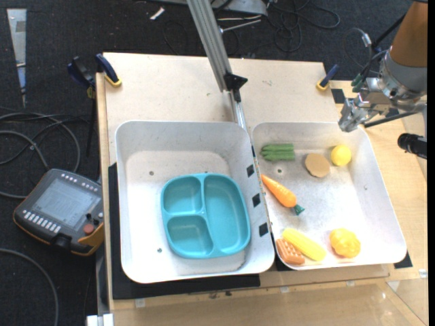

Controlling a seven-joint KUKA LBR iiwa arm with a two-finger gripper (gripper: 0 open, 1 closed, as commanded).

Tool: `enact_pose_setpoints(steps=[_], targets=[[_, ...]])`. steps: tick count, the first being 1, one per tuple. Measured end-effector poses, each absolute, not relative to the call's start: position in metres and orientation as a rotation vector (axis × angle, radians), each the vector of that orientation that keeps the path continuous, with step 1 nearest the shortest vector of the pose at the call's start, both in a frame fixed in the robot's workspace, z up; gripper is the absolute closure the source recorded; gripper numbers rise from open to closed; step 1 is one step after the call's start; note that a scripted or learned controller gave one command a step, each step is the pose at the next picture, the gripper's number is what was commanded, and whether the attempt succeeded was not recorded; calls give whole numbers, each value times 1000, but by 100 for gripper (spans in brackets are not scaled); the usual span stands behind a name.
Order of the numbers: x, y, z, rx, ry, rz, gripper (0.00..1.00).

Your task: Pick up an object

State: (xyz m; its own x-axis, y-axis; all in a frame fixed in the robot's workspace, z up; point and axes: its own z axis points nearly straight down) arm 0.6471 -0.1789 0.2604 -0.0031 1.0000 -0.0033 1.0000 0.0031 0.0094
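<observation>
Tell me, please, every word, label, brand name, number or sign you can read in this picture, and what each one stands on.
No text can be read in this view.
The teach pendant on the floor has a screen and buttons, but any marks on them are too small and blurred to read.
The black clips on the wall between the bins bear no legible marks.
The blue tray and the toy foods show no print.

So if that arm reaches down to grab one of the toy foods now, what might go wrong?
The gripper hangs above the right bin's far rim, so a straight drop may hit the rim. The lemon is round and could roll away from a pinch. It also lies close to the tan cookie, and the corn seems to touch the waffle, so a grab might nudge the neighbour.
</observation>
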Motion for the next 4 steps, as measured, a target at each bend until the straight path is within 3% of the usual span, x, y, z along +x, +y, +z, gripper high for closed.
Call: enact_pose_setpoints(steps=[1, 4], targets=[[648, -179, 276, 2216, 2222, 3, 100], [568, -45, 241, 2216, 2232, -2, 100]])
